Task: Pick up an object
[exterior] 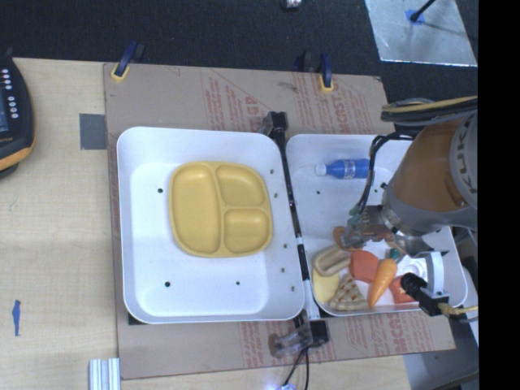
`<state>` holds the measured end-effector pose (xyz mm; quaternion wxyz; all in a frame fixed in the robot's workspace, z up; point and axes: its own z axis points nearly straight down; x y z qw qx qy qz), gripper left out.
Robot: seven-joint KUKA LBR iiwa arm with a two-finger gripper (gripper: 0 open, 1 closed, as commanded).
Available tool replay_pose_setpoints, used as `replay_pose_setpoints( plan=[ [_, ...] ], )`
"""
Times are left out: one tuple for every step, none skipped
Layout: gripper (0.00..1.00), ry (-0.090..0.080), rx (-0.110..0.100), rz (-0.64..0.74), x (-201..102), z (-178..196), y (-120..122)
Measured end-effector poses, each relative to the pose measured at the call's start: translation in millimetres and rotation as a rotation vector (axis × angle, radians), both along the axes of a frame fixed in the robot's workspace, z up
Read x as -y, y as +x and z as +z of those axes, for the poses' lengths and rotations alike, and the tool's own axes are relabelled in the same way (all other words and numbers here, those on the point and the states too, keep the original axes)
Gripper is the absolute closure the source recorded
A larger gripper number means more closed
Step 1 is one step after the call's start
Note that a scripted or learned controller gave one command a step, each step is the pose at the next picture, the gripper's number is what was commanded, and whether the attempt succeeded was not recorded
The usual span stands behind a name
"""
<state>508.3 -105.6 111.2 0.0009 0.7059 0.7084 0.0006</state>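
The right bin [307,154] holds a pile of toy food at its near end: an orange carrot [382,281], a red piece [363,264], a tan bun-like piece [330,259] and a waffle-patterned wedge [348,294]. A clear bottle with a blue cap [343,168] lies at the bin's far end. My gripper [355,232] reaches down into the right bin just above the pile, beside the tan piece and the red piece. The grey arm with its orange band [426,173] covers the bin's right side.
The left bin [138,218] holds a yellow divided plate [219,208] in its middle. A black divider with clips runs between the two bins. A black and orange handset [12,112] lies at the bench's far left edge.
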Motion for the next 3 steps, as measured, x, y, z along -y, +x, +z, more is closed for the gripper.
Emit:
replay_pose_setpoints(
  plan=[
    [0.00,0.000,0.000,0.000,-0.1,-0.5,-0.1],
    [1.00,-0.001,0.000,-0.001,0.8,9.9,0.0],
    [0.00,-0.002,0.000,0.001,0.7,9.5,-0.1]
  ],
)
